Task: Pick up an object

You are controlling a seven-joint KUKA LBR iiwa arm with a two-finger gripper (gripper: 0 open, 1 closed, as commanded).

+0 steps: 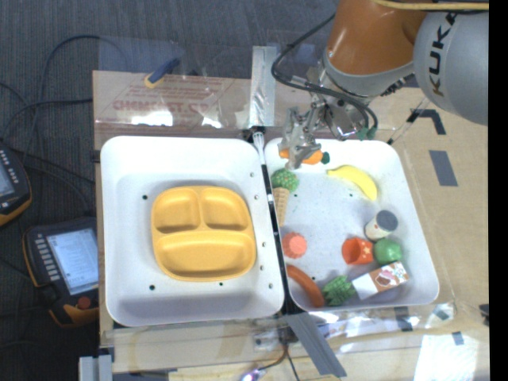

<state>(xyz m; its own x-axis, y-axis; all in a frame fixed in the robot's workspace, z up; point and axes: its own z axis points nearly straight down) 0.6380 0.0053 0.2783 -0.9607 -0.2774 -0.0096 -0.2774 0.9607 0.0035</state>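
We note a brown bench (464,213) w/ two white bins on it: left bin (115,213) touching right bin (413,213). Behind left bin, clear plastic sheet (171,101) lies flat.

bright even overhead light | glare on plastic sheet (171,101) | mild blur

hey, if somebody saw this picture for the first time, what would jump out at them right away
Probably the yellow divided plate, lying alone in the middle of the left bin. Next, the grey and orange arm coming in at the top right, with its hand low over the far left corner of the right bin. That bin holds a jumble of toy food, including a banana near the back and a hot dog at the front.
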